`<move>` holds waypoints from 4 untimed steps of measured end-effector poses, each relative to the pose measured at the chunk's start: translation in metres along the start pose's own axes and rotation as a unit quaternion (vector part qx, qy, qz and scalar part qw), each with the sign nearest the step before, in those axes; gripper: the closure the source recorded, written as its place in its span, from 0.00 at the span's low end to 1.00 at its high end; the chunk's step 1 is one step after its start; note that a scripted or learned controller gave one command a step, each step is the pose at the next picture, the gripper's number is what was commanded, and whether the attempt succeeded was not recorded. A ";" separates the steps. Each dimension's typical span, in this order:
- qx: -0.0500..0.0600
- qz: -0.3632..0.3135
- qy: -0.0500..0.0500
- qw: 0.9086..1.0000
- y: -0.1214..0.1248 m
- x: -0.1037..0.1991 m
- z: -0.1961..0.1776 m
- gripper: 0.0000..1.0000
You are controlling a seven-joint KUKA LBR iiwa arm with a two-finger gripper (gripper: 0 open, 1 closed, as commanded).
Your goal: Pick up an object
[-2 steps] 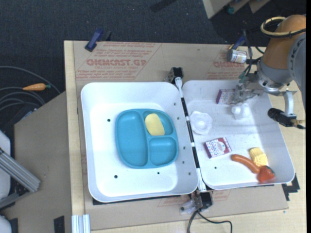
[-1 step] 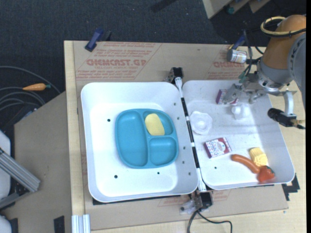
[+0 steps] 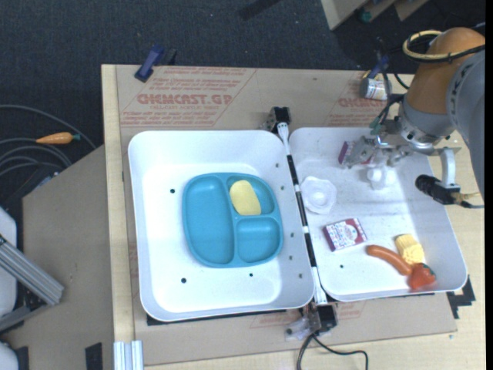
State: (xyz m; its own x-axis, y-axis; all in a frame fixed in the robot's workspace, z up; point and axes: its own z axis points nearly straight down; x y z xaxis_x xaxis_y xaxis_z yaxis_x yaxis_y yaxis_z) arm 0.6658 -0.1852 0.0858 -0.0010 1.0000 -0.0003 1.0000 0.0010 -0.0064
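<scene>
My gripper (image 3: 371,154) hangs low over the back of the right bin (image 3: 439,222), with the grey and orange arm (image 3: 431,91) reaching in from the right. A small white object (image 3: 377,178) lies on the bin floor just in front of it. Further forward in that bin are a clear plastic cup (image 3: 317,193) near the left wall, a maroon packet (image 3: 343,233), a yellow block (image 3: 410,247), an orange carrot-like piece (image 3: 387,257) and a red piece (image 3: 421,277). The view does not show anything held.
The left bin (image 3: 154,206) holds a blue divided plate (image 3: 208,222) with a yellow object (image 3: 246,197) in its upper right compartment. A black clamp (image 3: 280,118) sits where the bins meet at the back. Cables run beside the arm.
</scene>
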 end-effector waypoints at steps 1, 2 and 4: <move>0.000 0.000 0.000 1.000 0.000 0.023 0.000 0.00; 0.000 0.000 0.001 1.000 0.000 0.024 -0.010 1.00; -0.002 0.000 0.001 1.000 0.000 0.034 0.001 0.00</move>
State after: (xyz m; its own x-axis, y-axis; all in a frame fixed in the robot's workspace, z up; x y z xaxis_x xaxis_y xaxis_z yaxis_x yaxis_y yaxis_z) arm 0.6662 -0.1513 0.0846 -0.0007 1.0000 0.0009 1.0000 0.0007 -0.0031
